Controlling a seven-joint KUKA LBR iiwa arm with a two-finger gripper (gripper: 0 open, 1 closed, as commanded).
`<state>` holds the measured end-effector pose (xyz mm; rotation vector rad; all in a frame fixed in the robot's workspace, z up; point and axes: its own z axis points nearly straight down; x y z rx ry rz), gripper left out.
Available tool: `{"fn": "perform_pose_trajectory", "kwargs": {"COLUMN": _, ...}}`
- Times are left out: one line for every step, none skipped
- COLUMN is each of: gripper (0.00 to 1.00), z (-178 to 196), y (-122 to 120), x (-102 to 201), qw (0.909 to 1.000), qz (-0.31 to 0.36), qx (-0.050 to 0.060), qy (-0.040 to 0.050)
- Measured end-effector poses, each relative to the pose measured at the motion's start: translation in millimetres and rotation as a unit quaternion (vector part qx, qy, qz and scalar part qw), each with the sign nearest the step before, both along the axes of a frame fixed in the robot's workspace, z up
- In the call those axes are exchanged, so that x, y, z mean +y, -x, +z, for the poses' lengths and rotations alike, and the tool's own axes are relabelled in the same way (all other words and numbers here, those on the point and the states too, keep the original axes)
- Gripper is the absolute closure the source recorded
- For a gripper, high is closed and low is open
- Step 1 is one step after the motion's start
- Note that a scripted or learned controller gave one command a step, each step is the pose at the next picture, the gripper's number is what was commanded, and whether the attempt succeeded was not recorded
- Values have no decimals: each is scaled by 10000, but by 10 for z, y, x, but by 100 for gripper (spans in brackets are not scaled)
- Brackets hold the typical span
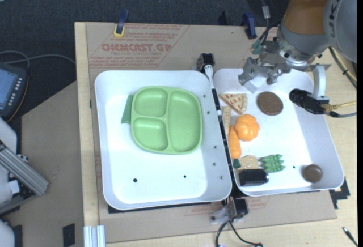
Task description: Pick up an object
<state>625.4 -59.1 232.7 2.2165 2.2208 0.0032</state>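
The gripper (260, 74) hovers with its fingers spread and nothing between them at the upper edge of the right bin (323, 144), right of frame centre. Just below it lie a brown disc (270, 103), a waffle wedge (235, 102) and an orange pumpkin (247, 127). The left bin (113, 178) holds a green divided plate (167, 119).

The cardboard sheet (142, 42) reads "CHEMCAST" in red.
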Motion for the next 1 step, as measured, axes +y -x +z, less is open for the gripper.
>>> {"fn": "perform_pose_trajectory", "kwargs": {"gripper": 100, "z": -25, "y": 29, "x": 26, "qw": 10000, "qz": -8, "qx": 26, "qy": -5}}
